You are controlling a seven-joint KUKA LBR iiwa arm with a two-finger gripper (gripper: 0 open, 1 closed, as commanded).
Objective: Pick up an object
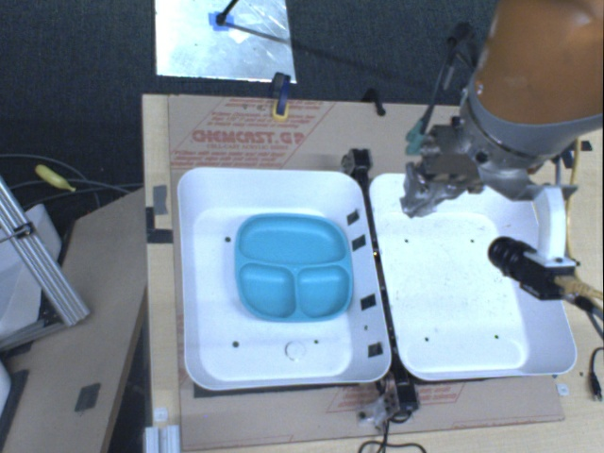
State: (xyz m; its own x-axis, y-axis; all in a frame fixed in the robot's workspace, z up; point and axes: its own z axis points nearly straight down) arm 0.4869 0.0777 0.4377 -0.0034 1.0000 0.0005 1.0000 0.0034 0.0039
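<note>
A light blue plate (293,265) with three compartments lies flat in the middle of the left bin (203,215). My gripper (421,199) hangs over the far left corner of the right bin (453,347), close to the divider between the two bins. It is well to the right of the plate and apart from it. I see nothing in the gripper.
A small pale round disc (295,350) rests on the left bin's floor, just in front of the plate. Black clips (359,243) line the ridge between the bins. The bins sit on a cardboard sheet (245,130), and an aluminium frame (38,262) stands at the left.
</note>
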